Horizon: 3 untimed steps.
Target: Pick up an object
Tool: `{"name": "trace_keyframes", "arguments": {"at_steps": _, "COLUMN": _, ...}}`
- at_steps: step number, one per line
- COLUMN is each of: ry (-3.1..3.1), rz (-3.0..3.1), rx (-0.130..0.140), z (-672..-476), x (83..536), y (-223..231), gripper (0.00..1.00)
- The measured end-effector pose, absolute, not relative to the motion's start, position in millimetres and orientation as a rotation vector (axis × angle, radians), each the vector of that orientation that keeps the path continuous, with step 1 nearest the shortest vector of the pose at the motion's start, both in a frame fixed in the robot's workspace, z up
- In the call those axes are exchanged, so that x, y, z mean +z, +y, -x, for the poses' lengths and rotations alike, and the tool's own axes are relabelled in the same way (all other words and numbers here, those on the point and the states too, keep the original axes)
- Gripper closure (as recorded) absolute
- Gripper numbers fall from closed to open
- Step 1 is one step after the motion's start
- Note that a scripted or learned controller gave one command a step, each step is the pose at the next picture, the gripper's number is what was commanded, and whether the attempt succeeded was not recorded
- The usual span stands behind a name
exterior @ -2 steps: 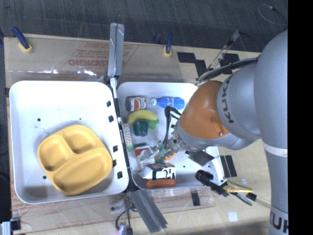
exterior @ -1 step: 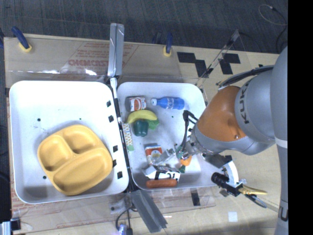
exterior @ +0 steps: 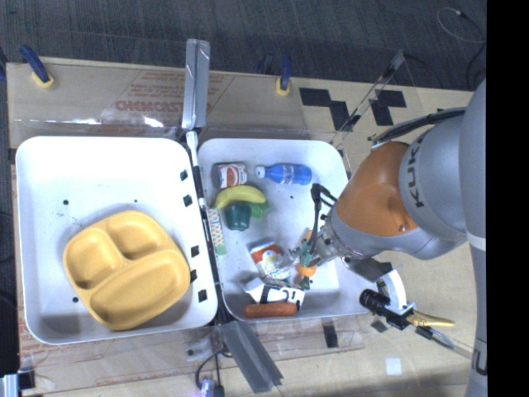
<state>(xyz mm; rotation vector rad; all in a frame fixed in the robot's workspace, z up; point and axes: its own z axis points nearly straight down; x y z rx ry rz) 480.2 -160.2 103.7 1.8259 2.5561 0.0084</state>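
Several small items crowd the right-hand shallow white bin (exterior: pixel 331 151); your gripper (exterior: pixel 307 259) sits low among the cluster at its near right, and from above you cannot tell whether it is released or clenched, nor whether anything sits in its grasp; treat no object as secured.

Candidate objects: a small orange piece (exterior: pixel 307 265) just beside the gripper tip; a crumpled red-and-white packet (exterior: pixel 269 257) to its left; a black-and-white printed carton (exterior: pixel 279 293) nearer the front wall; a slim red sausage-shaped item (exterior: pixel 271 310) lying against that wall; further back, a yellow plastic banana (exterior: pixel 240 194) touching a green plastic pepper (exterior: pixel 239 215), a small red-labelled can (exterior: pixel 232 174) and a clear bottle with a blue label (exterior: pixel 285 173). The left-hand white bin (exterior: pixel 50 164) holds a yellow moulded compartment tray (exterior: pixel 126 268), well apart from the work.

Risks, as judged: the items by the gripper touch or overlap, so a closure may catch two at once or pinch only an edge and shed it on the lift; the crumpled packet may deform and slip; the bulky grey-and-orange arm (exterior: pixel 388 201) hides the contact, so you cannot confirm a grip until it rises; the bin's right wall is near and may foul the wrist.
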Motion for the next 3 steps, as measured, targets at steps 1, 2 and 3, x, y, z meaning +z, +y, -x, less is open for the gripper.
{"name": "trace_keyframes", "arguments": {"at_steps": 1, "ry": 2.526, "rz": -1.872, "rx": -0.002, "z": -477.6, "x": 234.1, "y": -160.7, "gripper": 1.00}}
{"name": "trace_keyframes", "arguments": {"at_steps": 2, "ry": 2.691, "rz": -1.626, "rx": -0.003, "z": -477.2, "x": 239.2, "y": -191.9, "gripper": 1.00}}
{"name": "trace_keyframes", "arguments": {"at_steps": 3, "ry": 2.691, "rz": -1.626, "rx": -0.002, "z": -477.2, "x": 239.2, "y": -191.8, "gripper": 0.00}}
